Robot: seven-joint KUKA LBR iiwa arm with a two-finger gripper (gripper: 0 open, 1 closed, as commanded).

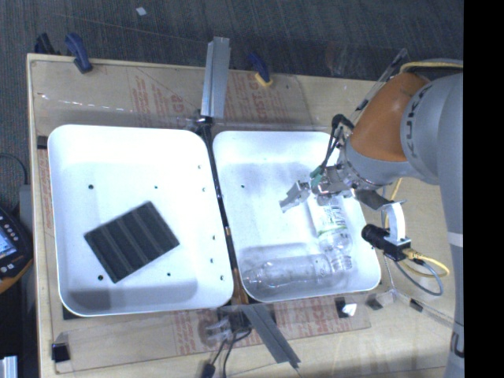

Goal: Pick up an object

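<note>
Gripper (303,194) lowered into right bin (260,152), finger state not discernible, clear bottles (303,268) lain beneath it, black pad (131,240) placed in left bin (71,152).

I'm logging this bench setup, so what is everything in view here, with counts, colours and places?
white bins: 2, white, side by side on the bench
ridged pad: 1, black, flat in the left bin
plastic bottles: 2, clear, right bin; one lies along the near wall, one with a label sits under the gripper
clamps: 2, blue, far edge of the bench
arm: 1, grey with orange band, reaching in from the right
gripper: 1, over the right bin
</note>
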